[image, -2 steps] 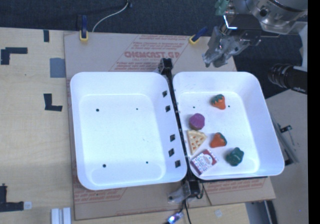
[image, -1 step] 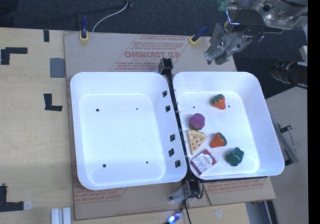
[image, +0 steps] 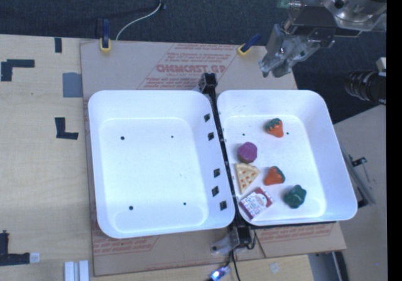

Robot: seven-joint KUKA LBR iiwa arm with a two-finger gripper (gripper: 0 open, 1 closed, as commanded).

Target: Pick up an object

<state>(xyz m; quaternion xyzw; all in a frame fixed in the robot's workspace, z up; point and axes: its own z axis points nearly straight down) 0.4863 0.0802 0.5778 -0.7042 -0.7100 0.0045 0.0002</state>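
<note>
Below the gripper (image: 275, 67), state unclear, toys lie well apart in the right bin (image: 326, 148).

bench (image: 38, 166): wood top | cardboard sheet (image: 182, 69) on it | two white bins (image: 100, 166) atop

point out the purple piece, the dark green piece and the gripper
purple piece (image: 247, 151), camera view, middle of its rounded top, right bin.
dark green piece (image: 294, 196), camera view, centre of its body, near the right bin's front edge.
gripper (image: 276, 65), camera view, at its fingertips, above the right bin's far rim.
</note>
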